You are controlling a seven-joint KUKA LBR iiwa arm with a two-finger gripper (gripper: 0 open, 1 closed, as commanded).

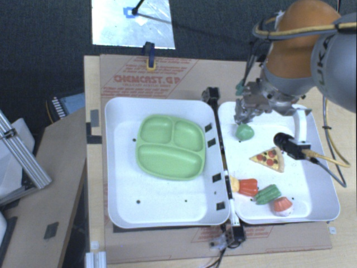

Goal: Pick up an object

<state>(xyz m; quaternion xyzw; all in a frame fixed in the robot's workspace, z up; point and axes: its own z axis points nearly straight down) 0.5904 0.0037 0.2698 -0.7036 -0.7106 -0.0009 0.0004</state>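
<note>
Camera view, from above at a slant: two white bins sit side by side. The left bin (120,205) holds a pale green divided plate (170,147). The arm reaches in from the right over the right bin (326,208). Its gripper (244,120) points down at the bin's far left corner, directly above a small green lump (244,132) lying on the bin floor. Whether the gripper is open or closed cannot be told. Nearer the camera lie a toy pizza slice (269,159), a red-orange pepper (248,186), a green pepper (268,194) and a red-and-white piece (283,205).
</note>
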